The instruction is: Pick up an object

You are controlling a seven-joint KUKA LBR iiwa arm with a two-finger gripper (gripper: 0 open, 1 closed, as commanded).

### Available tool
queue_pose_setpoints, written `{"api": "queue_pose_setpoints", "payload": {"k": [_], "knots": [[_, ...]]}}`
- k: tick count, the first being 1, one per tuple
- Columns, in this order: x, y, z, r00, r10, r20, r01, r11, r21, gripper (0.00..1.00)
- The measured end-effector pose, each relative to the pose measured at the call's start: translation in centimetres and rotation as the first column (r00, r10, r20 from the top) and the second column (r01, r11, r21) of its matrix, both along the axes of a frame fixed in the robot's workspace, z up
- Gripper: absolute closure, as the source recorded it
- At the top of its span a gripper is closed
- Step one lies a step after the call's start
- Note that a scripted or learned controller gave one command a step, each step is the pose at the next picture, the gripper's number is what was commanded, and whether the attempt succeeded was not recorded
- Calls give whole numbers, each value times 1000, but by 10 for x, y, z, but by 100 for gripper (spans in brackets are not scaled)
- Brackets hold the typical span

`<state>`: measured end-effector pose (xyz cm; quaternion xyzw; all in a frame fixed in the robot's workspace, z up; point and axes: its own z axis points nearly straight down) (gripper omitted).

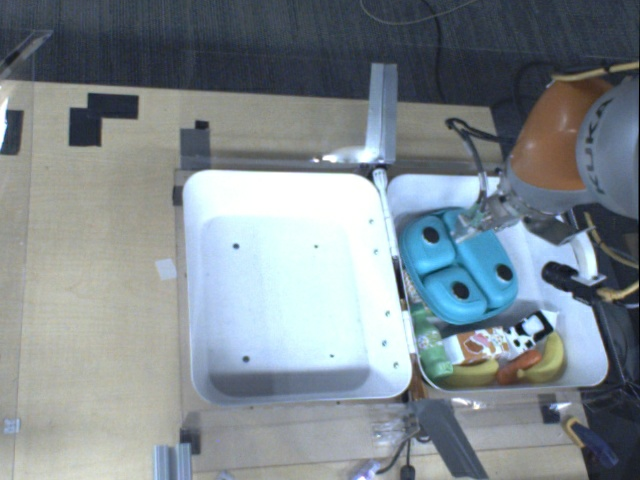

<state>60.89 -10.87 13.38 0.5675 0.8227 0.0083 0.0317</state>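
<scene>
Hand (478, 218) at blue toy (458, 266) top edge; left bin (290, 193) roomy

The two white bins (285, 288) are showing smooth, slightly glossy plastic. The blue three-lobed object (458, 266) is looking like smooth moulded plastic with a soft sheen. The bench (90, 268) is showing pale matt wood grain. The upright post (383, 118) between the bins is looking like brushed metal. The far floor (200, 8) is appearing as rough dark carpet.
</scene>
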Motion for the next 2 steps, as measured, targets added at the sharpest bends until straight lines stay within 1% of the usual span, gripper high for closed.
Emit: {"api": "queue_pose_setpoints", "payload": {"k": [1, 2], "knots": [[-21, -65, 62, 997, 59, -53, -58, 998, 19, 100], [-66, -97, 66, 973, 222, -55, -221, 975, 18, 100]]}}
